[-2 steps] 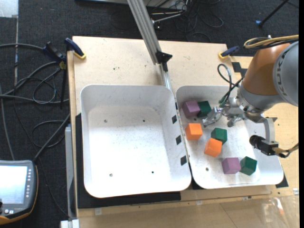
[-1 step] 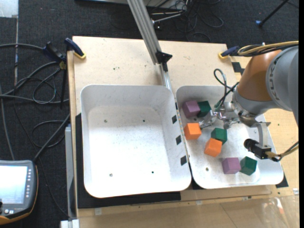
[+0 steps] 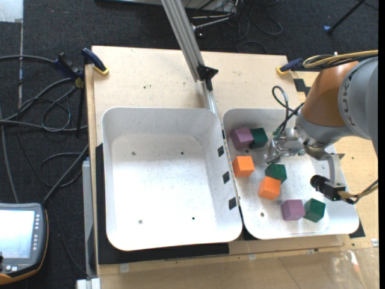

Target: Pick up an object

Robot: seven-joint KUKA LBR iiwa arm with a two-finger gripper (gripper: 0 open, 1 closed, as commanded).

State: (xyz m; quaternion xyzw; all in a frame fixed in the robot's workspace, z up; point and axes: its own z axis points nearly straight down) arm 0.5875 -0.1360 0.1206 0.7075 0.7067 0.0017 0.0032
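The right bin (image 3: 337, 224) holds several small blocks. A purple block (image 3: 242, 137) and a dark green block (image 3: 258, 137) sit together at its far left. An orange block (image 3: 243, 166) lies below them. Near the middle, a green block (image 3: 276, 172) sits right above another orange block (image 3: 270, 188). A purple block (image 3: 292, 209) and a green block (image 3: 314, 210) lie near the front. My gripper (image 3: 274, 156) hangs low over the bin's middle, just above the middle green block, with nothing seen between its fingers.
The left bin (image 3: 114, 161) stands beside the right one, sharing a middle wall. A slanted metal rail (image 3: 183, 29) runs from the top down to the bins' back edge. Cables and clamps lie off the bench's left side.
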